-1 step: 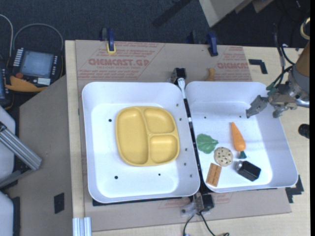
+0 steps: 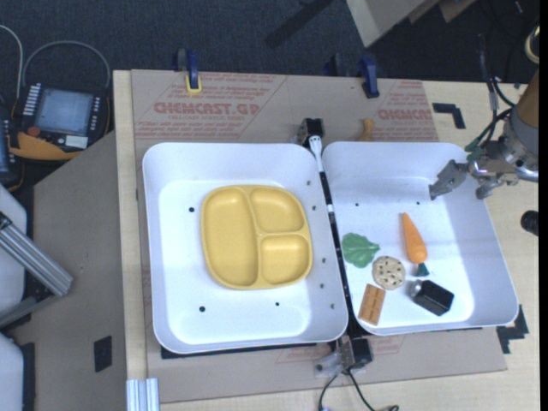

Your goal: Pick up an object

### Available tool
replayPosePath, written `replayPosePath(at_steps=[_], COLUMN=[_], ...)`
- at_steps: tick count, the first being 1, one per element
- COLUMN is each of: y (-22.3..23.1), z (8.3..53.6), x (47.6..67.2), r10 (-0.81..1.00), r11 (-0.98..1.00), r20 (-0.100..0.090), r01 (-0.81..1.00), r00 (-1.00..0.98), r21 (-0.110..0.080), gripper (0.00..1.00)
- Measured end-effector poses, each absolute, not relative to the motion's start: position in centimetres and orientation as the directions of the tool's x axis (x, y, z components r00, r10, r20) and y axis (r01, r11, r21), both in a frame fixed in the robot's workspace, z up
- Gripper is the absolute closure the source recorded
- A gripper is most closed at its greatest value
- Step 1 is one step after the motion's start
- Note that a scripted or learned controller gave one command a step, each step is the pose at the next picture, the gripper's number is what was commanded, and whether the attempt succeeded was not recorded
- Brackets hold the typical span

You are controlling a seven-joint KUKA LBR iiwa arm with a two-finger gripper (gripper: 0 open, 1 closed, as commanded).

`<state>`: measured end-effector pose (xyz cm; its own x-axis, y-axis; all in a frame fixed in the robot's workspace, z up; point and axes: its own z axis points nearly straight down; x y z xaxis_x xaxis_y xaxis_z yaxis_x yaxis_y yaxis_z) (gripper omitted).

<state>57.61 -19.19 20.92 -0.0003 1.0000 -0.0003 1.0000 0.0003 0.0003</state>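
The bench [image 2: 128,229] bears 2 white bins [image 2: 171,315] side by side.

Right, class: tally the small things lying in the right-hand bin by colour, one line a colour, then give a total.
Orange: 1, the carrot
Green: 1, the leafy piece
Tan with dark specks: 1, the round cookie
Brown: 1, the cracker block
Black: 1, the black and silver block
Total: 5

Divided plate [image 2: 255,235] sits in the left bin [image 2: 163,229]; carrot [image 2: 414,239], cookie [image 2: 389,271] and leaf [image 2: 359,248] lie in the right bin [image 2: 377,169].
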Motion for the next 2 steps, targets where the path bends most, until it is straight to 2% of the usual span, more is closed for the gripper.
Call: replayPosePath(at_steps=[1, 2], y=[-19.8, -20.8], z=[15.0, 9.9], x=[58.0, 57.6], r10=[1.0, 1.0], r11=[0.0, -0.001], r20=[0.002, 0.001], r01=[1.0, 1.0], r00=[0.0, 0.001], r21=[-0.007, -0.005], gripper=[0.0, 0.0])
